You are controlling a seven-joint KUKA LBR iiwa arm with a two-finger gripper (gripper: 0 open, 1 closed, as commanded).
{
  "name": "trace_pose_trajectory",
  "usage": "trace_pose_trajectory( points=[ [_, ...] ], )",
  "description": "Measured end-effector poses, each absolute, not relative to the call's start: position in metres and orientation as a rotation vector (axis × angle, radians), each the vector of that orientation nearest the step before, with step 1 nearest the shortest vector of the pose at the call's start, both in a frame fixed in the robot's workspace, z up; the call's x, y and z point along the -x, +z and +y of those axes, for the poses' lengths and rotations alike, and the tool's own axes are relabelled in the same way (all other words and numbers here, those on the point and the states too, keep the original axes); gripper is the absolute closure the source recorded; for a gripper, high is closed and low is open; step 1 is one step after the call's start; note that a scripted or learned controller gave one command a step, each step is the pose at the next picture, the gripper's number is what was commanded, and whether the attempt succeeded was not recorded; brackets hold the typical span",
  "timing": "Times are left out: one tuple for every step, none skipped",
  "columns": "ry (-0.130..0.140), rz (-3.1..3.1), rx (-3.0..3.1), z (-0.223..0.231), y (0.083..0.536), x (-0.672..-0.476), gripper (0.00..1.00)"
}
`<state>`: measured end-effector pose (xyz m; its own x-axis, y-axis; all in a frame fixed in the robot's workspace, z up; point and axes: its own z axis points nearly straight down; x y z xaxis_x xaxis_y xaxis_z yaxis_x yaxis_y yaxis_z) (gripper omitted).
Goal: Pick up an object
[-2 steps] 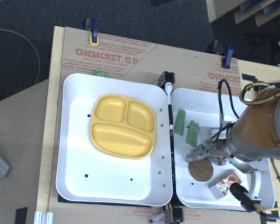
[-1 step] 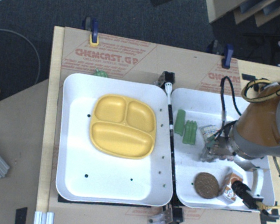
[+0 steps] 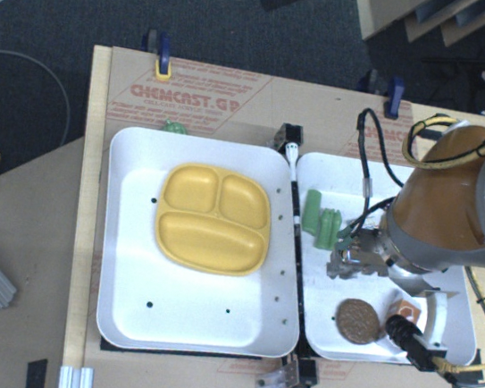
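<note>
In the right bin (image 3: 312, 335) a green block-like object (image 3: 319, 218) lies near the left wall. A round brown disc (image 3: 358, 322) rests near the bin's front. A small orange and white item (image 3: 404, 309) sits just right of the disc, partly hidden by the robot's bracket. My gripper (image 3: 347, 264) hangs low over the right bin, just below and right of the green object and above the disc. Nothing is visibly held in it. The left bin (image 3: 127, 244) carries a yellow divided plate (image 3: 214, 219).
The grey and orange arm (image 3: 448, 206) covers the right half of the right bin. Black clips (image 3: 289, 138) sit along the seam between the bins. The bench's cardboard top (image 3: 195, 91) runs behind both bins, with clamps at its far edge.
</note>
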<state>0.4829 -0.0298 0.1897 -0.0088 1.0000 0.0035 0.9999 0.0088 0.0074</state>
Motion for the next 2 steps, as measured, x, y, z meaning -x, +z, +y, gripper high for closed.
trace_pose_trajectory(
  points=[
    [0.025, 2.225, -2.203, 0.023, 0.338, -0.481, 1.00],
    [-0.007, 2.219, -2.229, -0.021, 0.288, -0.479, 1.00]
  ],
)
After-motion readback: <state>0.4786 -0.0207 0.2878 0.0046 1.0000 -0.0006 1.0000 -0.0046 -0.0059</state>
